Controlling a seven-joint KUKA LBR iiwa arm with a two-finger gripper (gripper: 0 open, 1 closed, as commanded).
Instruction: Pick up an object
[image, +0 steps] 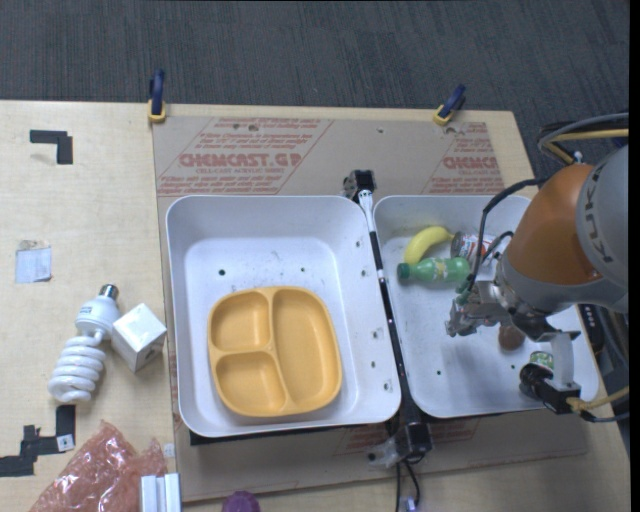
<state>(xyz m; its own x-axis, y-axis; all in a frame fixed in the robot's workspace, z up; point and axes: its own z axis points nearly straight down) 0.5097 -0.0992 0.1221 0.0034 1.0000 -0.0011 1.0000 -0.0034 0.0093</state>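
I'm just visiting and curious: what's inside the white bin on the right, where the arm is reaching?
A yellow banana and a green bottle lie near the far edge of the right bin. The gripper hangs over the bin's middle. The arm covers whatever lies beneath it.

Single fixed camera, mounted above bench (80, 200), looked down at slant. Far bench edge and dark floor (300, 40) lay along top of frame, near edge along bottom. Both bins framed whole: left bin (190, 230) near centre, right bin (430, 395) toward right. Arm (560, 235) entered from right side, partly cropped. Mid-distance view: whole work area covered, small items resolved only coarsely. No second view, so no overlap to report.
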